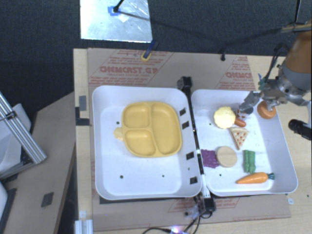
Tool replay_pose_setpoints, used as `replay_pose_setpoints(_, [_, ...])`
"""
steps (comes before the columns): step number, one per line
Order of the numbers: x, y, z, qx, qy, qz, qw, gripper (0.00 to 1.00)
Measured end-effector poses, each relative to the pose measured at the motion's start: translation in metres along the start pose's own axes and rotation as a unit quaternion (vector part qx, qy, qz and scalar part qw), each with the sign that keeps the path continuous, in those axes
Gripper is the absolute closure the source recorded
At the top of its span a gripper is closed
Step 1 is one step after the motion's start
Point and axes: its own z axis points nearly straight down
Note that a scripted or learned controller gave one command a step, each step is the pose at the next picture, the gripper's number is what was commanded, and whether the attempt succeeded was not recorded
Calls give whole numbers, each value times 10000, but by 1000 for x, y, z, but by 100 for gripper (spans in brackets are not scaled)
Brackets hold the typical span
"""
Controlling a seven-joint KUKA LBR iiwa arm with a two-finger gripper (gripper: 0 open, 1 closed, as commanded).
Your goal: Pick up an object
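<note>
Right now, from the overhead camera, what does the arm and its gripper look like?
The arm enters from the right: a rounded grey body with an orange band near the wrist. Thin dark cables run along its upper side. The gripper is a slim grey metal piece tapering to a dark tip, reaching over the right bin.

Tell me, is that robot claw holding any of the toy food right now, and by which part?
It cannot be told. The gripper is low in the right bin, beside the yellow ball-like toy and a small orange piece, but nothing visibly sits between its fingers.
</note>
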Motion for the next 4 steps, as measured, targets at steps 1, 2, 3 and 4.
replay_pose_setpoints(1, [0, 2, -9, -66, -13, -13, 10000, 0])
replay_pose_setpoints(2, [0, 3, 41, -51, -9, -8, 10000, 0])
replay_pose_setpoints(3, [-1, -2, 85, -50, -11, -5, 10000, 0])
replay_pose_setpoints(4, [-3, 2, 113, -124, -37, -1, 9999, 0])
